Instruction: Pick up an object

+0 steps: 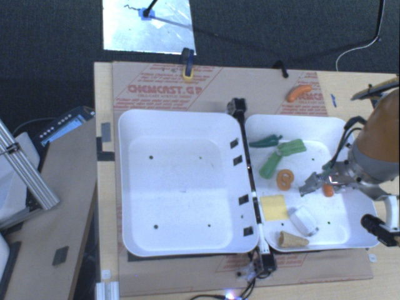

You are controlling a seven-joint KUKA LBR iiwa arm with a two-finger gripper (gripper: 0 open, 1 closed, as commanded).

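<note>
Gripper (315,185) sits low in the right bin (337,130), w/ a small orange ball (328,191) just beside its tip. Can't tell if the fingers are apart or together; ball looks next to them, not between.

Risk, as I read it: ball is round and smooth, so a nudge from the tip could roll it off toward the bin wall and the close comes up w/ nothing. Items are crowded, so the arm could also bump neighbours.

Nearby: orange pretzel-like ring (285,179), flat yellow square (273,207), pale translucent lump (304,220), tan cone (292,239), green toy veg (280,152), glossy plastic by the look. Left bin (181,120) is smooth white plastic on the tabletop (262,83).
</note>
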